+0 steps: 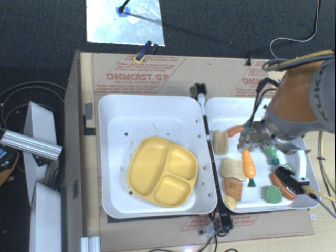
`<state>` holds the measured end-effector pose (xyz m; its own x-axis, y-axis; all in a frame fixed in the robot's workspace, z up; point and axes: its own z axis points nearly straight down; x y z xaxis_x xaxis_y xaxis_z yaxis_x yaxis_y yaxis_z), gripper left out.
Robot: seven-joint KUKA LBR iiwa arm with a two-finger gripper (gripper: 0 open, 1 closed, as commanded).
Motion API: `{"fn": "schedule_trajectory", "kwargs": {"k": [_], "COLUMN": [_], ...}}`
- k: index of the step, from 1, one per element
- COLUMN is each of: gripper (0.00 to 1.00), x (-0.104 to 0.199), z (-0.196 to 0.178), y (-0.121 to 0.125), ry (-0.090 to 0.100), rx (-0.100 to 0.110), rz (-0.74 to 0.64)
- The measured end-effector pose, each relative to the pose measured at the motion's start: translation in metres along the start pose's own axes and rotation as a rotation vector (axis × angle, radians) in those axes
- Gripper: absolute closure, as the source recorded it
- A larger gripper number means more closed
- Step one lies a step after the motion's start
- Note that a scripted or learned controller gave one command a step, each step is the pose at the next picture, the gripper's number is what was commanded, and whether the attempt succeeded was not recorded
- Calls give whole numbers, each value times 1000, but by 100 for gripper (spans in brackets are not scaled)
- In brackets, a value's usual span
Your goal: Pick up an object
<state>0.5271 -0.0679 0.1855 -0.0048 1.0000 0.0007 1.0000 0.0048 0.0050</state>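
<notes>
Two white bins on the bench, the gripper [251, 138] lowered into the right bin [231, 106].

The left bin [115, 114] is occupied by one yellow divided plate [163, 170] with three compartments, lying toward its front edge. In the right bin toy foods are crowded — two carrots, one orange carrot [248, 164] just below the gripper and a second [235, 130] partly hidden at its left; a tan bread piece [220, 142] by the left wall; a sandwich-like wedge [233, 177] toward the front left; one green bumpy piece [273, 194] at the front edge; a green bottle-like item [271, 154]. Whether the gripper is open or closed cannot be told — nothing is seen between its fingers.
</notes>
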Motion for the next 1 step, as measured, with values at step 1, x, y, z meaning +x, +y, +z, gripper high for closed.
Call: {"fn": "schedule_trajectory", "kwargs": {"k": [1], "gripper": [100], "x": [49], "z": [-56], "y": [2], "ry": [0], "rx": [1], "rz": [0]}}
